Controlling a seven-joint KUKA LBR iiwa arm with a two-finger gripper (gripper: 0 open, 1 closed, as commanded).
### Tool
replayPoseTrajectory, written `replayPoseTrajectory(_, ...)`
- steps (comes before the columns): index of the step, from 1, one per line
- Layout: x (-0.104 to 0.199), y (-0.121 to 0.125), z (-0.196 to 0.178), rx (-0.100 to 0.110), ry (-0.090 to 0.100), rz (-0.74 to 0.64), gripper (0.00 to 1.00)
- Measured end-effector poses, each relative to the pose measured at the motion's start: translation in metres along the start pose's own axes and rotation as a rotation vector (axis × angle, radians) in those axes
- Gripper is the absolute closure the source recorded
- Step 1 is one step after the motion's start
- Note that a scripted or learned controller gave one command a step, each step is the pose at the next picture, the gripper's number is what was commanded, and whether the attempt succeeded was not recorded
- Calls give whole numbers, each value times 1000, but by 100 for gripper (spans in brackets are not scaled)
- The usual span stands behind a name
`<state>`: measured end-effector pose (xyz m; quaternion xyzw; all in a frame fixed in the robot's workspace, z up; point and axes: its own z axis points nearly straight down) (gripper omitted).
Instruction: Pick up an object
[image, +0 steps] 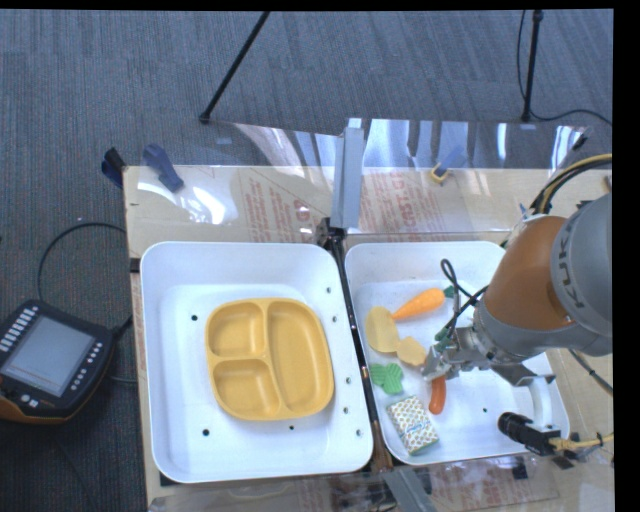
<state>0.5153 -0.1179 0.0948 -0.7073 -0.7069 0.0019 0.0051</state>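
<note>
Nearest the camera is the arm's orange band (535, 275), and below it the gripper (440, 366) hangs low in the right bin (480, 440), its fingers too small and shadowed for me to tell how wide they stand. A small red sausage (437, 396) lies just at its 6 o'clock, a pale yellow slice (392, 338) at 10 o'clock, a green leaf (388, 377) at 9 o'clock, a carrot (420, 303) at 12 o'clock, and a patterned packet (413, 424) at 7 o'clock. To the left, the other bin (170, 400) carries a yellow divided plate (268, 357). I judge this the reach-and-grasp step; next, the gripper needs to settle squarely over one piece, close, and lift straight up.
</note>
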Motion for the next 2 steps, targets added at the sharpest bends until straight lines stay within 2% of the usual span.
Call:
replayPoseTrajectory(1, 61, 47, -94, -12, -2, 145, 100)
replayPoseTrajectory(2, 83, 57, -91, -5, -5, 94, 100)
